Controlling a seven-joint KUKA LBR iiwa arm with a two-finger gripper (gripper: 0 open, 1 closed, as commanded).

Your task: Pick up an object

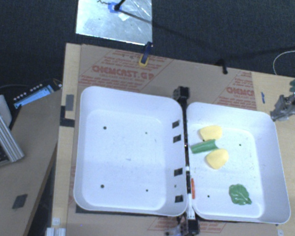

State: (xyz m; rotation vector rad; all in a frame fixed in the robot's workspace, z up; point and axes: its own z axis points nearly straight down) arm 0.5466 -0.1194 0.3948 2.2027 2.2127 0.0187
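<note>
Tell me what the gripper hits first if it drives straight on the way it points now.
Judging loosely, the gripper points down-left over the right bin's far right corner. That bin rim or floor would likely come first; the upper yellow piece lies farther along. Depth is unclear.

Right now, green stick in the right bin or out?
In. The green stick lies flat on the right bin floor, between two yellow pieces.

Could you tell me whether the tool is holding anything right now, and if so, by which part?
Nothing is held: the tool sits outside the right bin, away from the objects inside it.
</note>
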